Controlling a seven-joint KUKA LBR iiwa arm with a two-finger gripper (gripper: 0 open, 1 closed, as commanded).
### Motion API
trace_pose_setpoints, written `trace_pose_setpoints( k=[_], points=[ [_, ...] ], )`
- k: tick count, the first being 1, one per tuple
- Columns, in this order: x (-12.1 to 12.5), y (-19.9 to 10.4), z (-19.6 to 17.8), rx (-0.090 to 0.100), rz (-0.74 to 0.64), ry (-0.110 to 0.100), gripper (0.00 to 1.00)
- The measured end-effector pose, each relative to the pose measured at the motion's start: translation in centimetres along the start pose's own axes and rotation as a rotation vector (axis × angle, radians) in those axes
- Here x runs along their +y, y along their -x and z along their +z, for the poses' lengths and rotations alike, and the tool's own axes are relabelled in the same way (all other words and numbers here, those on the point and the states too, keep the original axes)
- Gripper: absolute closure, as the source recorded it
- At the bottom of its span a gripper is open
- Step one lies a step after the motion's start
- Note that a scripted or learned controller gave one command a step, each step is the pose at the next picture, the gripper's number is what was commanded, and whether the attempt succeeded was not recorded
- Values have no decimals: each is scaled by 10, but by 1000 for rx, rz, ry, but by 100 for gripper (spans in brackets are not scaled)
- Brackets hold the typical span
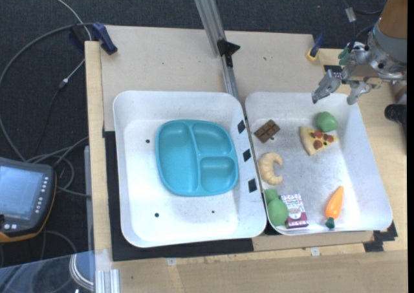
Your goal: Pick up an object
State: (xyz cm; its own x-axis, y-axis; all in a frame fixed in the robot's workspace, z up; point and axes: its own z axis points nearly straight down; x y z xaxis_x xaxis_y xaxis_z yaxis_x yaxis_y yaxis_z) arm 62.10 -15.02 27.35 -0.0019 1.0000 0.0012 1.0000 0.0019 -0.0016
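Gripper (336,91) hangs with fingers spread, grasping nothing, over the right bin's (369,156) far edge, probably staged for descent onto the green toy (326,120) lying just below beside the pizza slice (317,140).

A divided tray (196,156) lies in the left bin (132,214); toy foods (271,167) fill the right bin (370,175).

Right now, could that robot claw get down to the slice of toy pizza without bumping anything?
Probably yes. The gripper hangs open above the right bin's far edge, and the pizza slice lies just below it, uncovered. The green ball beside the slice is close and might get nudged.
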Motion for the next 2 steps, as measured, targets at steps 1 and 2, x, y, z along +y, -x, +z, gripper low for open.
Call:
trace_pose_setpoints(
  k=[1,2],
  points=[
    [0,0,0,0,0,0,0],
    [0,-10,57,1,0,-5,0]
  ],
)
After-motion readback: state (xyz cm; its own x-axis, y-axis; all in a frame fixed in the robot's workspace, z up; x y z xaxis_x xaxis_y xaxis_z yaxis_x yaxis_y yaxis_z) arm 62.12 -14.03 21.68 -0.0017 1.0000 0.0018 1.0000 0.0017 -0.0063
